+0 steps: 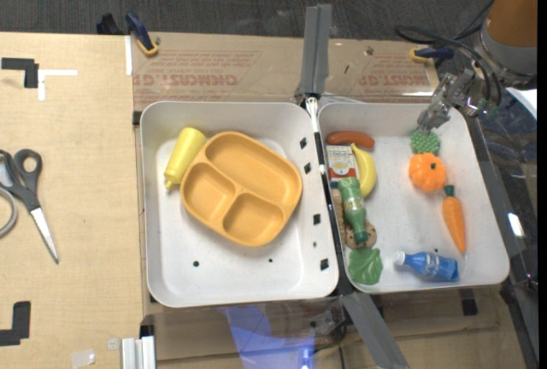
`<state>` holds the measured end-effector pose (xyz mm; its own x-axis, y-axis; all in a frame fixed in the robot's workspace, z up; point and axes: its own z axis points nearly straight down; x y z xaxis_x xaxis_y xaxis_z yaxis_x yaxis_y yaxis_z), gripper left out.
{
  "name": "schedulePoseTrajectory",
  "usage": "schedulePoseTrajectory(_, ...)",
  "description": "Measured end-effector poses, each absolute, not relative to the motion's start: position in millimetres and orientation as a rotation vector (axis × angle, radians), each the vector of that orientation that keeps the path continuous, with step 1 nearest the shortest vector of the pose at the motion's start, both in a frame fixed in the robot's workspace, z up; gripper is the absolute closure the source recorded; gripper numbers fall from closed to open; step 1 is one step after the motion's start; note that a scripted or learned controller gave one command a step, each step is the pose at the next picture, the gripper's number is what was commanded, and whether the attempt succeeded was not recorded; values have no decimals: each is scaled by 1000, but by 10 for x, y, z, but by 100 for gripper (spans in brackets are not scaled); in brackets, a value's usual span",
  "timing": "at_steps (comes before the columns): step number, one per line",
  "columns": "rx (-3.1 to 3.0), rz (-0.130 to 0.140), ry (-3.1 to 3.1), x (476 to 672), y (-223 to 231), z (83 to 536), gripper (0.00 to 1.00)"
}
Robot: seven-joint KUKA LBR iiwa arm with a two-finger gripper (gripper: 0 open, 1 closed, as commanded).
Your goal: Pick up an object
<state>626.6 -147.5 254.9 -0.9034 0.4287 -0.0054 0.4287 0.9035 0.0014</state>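
Observation:
My gripper (434,114) hangs over the far right part of the right bin (479,188), just above a small green toy (423,141). Nothing shows as held. Below the green toy lie an orange pumpkin (427,172) and a carrot (455,222). A blue bottle (430,265) lies near the bin's front. Along the bin's left side are a red sausage (350,138), a banana (367,171), a small carton (340,162), a green bottle (352,207) and a green leafy toy (365,265).
The left bin (171,273) holds a yellow divided plate (241,186) and a yellow squeeze bottle (182,155). Scissors (30,196) lie on the wooden bench at far left. A grey bar (314,51) runs between the bins at the back.

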Motion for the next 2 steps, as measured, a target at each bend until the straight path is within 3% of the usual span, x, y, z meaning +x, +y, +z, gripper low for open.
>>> schedulePoseTrajectory(1, 737, 0, 3052, 5949, -1485, 1103, 100)
schedulePoseTrajectory(2, 677, 1, 3062, 6298, -823, 1933, 100)
